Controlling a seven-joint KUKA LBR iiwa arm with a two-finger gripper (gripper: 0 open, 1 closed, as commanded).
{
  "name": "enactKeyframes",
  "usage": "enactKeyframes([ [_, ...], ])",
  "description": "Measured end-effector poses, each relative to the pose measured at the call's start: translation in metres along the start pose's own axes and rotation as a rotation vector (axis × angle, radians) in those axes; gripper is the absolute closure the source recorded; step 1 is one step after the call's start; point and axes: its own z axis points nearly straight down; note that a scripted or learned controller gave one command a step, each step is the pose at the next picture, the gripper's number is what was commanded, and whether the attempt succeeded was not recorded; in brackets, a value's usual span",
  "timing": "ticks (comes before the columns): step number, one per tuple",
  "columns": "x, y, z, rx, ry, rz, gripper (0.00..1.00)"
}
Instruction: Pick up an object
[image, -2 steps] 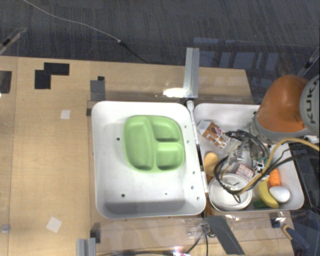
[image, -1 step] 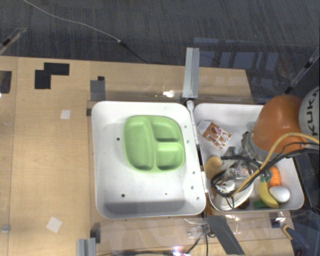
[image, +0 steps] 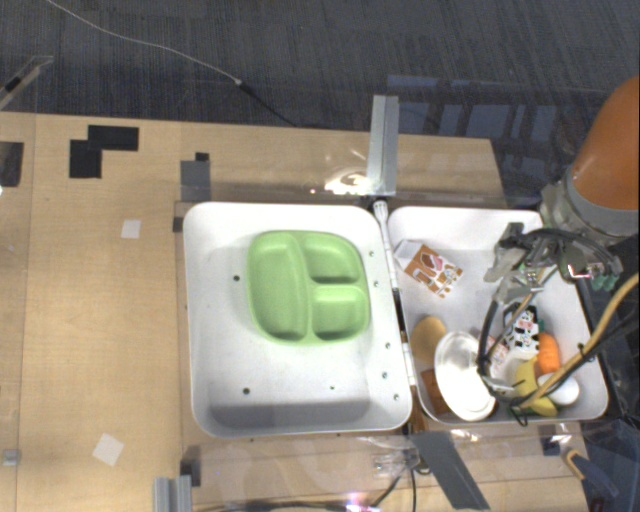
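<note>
Item: gripper (image: 520, 262) over the crowded right bin (image: 470, 222), right of frame.
We cannot tell the finger state. Candidates sit packed at lower right: white bowl (image: 462, 375), banana (image: 530, 385), orange piece (image: 548, 352); we judge a descent may glance off neighbours or snag cables.

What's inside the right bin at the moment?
The right bin holds a small printed packet, a white bowl, something tan beside it, and orange and yellow pieces. The gripper and cables cover part of that cluster.
</note>
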Motion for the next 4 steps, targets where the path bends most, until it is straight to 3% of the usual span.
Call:
enactKeyframes([
  [1, 0.02, -0.084, -0.008, 0.0, 0.011, -0.025, 1.0],
  [2, -0.048, -0.103, 0.005, -0.007, 0.011, -0.441, 1.0],
  [3, -0.022, -0.101, 0.023, -0.01, 0.011, -0.762, 1.0],
  [4, -0.045, -0.107, 0.148, 0.02, -0.013, -0.961, 1.0],
])
